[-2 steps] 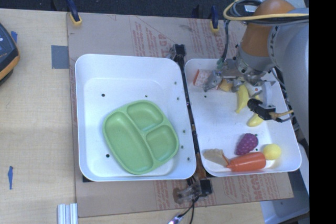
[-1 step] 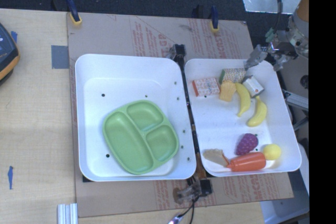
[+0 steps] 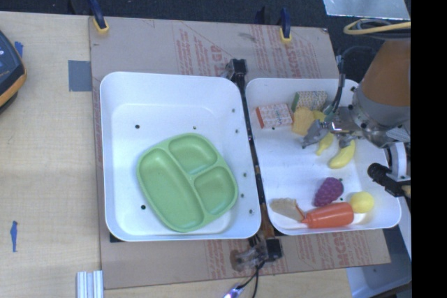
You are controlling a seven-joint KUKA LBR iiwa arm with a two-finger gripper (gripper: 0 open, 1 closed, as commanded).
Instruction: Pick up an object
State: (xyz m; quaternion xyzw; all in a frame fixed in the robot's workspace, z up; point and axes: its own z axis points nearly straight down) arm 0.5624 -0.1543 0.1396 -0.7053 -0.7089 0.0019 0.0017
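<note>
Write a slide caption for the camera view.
Tool low in right bin among toy food; green divided plate in left bin.

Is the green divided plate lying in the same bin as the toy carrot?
No. The green plate lies in the left bin, while the carrot lies in the right bin.

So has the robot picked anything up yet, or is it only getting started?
Nothing looks lifted yet. The gripper is down in the right bin, beside a yellow block and a banana. Its grasp is too blurred to judge. The grapes, carrot and lemon lie untouched. The actual lift remains.
</note>
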